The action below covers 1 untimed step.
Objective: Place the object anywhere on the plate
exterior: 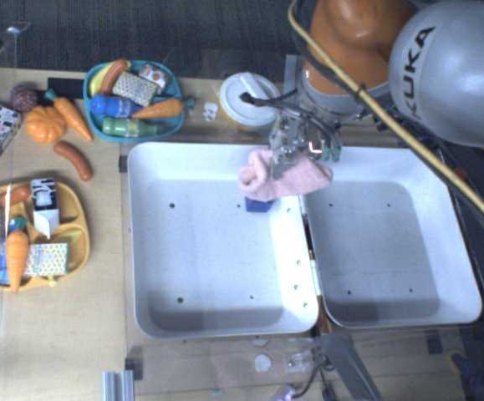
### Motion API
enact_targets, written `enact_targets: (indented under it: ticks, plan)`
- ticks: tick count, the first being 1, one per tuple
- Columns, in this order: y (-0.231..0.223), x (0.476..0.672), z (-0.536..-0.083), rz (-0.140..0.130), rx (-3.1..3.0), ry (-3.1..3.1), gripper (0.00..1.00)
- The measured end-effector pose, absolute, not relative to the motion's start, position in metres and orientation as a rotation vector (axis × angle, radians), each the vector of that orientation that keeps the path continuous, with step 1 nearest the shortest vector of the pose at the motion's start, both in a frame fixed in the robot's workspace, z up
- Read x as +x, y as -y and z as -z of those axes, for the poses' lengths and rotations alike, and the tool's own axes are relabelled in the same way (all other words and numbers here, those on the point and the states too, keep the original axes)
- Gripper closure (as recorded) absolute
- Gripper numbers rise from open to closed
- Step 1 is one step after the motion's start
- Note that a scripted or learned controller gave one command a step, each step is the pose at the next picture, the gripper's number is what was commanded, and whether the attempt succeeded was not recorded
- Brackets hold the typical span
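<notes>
Your gripper (296, 153) sits low over the top edge of the bins, right above the seam between the left bin (183, 307) and the right bin (409, 299), and it appears to be pinching the pink cloth (279, 178), which hangs bunched beneath the fingers. You cannot make out the finger gap itself behind the fabric, so treat the hold as probable, not certain. A small blue block (258, 205) peeks out just under the cloth, touching it, on the left bin's floor.

From this same overhead camera view, you will find no obvious plate inside either bin; the yellow tray (78, 224) and the blue bowl (175, 124) of toy food lie well to the left. Watch for the cloth slipping from a shallow pinch, or draping onto the bin rim.
</notes>
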<state>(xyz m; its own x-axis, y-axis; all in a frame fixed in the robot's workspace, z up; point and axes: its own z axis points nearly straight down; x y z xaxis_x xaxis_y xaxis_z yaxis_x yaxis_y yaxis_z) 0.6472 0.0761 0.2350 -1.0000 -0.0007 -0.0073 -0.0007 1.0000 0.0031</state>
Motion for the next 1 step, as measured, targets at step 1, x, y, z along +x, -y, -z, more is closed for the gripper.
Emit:
enact_targets:
  ticks: [1]
  plan:
    - [-0.076,0.6474,-0.2354,-0.005,-0.001,-3.133,0.0]
